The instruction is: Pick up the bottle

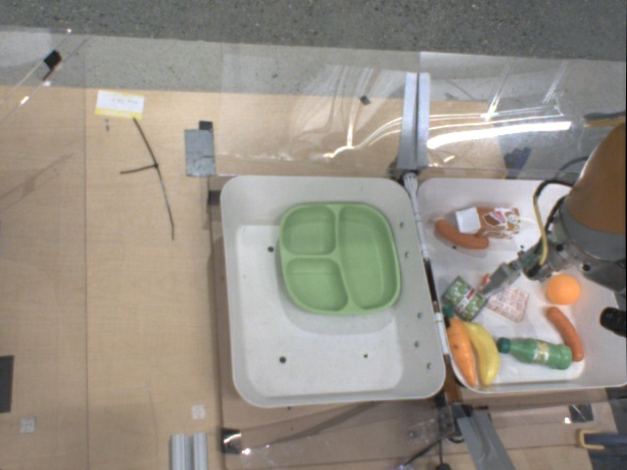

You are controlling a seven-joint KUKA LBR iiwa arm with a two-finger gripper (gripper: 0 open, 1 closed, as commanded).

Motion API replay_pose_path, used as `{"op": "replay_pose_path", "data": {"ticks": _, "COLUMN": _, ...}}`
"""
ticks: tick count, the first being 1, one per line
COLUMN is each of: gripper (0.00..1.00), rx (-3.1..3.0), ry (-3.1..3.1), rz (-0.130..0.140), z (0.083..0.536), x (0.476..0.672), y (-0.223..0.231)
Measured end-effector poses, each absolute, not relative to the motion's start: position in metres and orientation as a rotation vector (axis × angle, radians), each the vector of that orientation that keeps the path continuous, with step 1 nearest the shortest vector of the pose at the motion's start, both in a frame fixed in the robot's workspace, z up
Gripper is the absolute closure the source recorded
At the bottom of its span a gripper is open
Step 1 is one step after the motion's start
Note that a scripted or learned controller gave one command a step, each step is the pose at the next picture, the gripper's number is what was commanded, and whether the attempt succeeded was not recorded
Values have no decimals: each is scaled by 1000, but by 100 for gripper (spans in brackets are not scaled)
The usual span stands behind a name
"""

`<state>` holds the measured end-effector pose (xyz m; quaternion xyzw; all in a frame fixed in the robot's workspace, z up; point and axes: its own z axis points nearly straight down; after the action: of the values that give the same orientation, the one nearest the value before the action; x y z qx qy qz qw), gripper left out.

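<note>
Lying on its side along the lower edge of the right white bin [588, 375], at the lower right of the frame, the small green plastic bottle [537, 352] with its yellow label rests just right of the yellow banana [483, 350] and the orange carrot [460, 352]. Up and left of it the claw [500, 277] hovers over a green packet [465, 299], and whether it is open or closed I cannot tell. I judge the bottle light, smooth and apt to roll, best pinched across its body.

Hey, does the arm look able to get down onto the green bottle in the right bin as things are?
Probably yes: the bottle lies on its side, uncovered from above. The banana sits close by its cap end, though.
</note>
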<state>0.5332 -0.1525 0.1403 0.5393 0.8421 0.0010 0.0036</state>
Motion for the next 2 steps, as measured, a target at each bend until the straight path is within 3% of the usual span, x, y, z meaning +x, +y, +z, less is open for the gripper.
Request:
{"op": "replay_pose_path", "data": {"ticks": 1, "gripper": 0, "rx": 1666, "ry": 2638, "rz": 5, "z": 97, "x": 463, "y": -160}}
{"op": "replay_pose_path", "data": {"ticks": 2, "gripper": 100, "rx": 1661, "ry": 2621, "rz": 9, "z": 110, "x": 467, "y": -162}}
